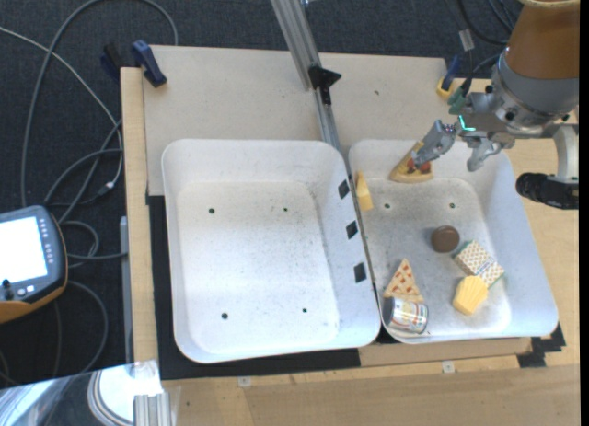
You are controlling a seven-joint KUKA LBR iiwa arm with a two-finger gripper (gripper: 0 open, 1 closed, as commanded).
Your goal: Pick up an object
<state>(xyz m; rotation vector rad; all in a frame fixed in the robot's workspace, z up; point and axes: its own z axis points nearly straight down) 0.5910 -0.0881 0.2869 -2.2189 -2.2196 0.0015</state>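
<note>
A: Where is the pizza slice [409, 170]?

B: At the far end of the right bin [525, 240], just off its back wall. One gripper [456, 143] finger [436, 143] touches the slice's upper edge; the other finger [483, 151] stands well to the right, over the bin's back rim.

A: So the claw is clamped on it?

B: No. The fingers are spread apart, and the slice lies beside the left one, not between them.

A: What else is in the right bin?

B: A brown puck [445, 238] near the middle. Toward the front from it, a checkered block [479, 259], touching a yellow wedge [470, 295]. At the front left corner a second slice [402, 280] rests just behind a can [406, 315] lying on its side. A yellow piece [363, 190] sits on the bin's left rim, near the back.

A: And around the right bin?

B: The left bin [253, 249] touches it along that left rim. A metal post [294, 28] slants up from the gap between the two at the back. The arm [543, 38] hangs over the right bin's far right corner.
</note>
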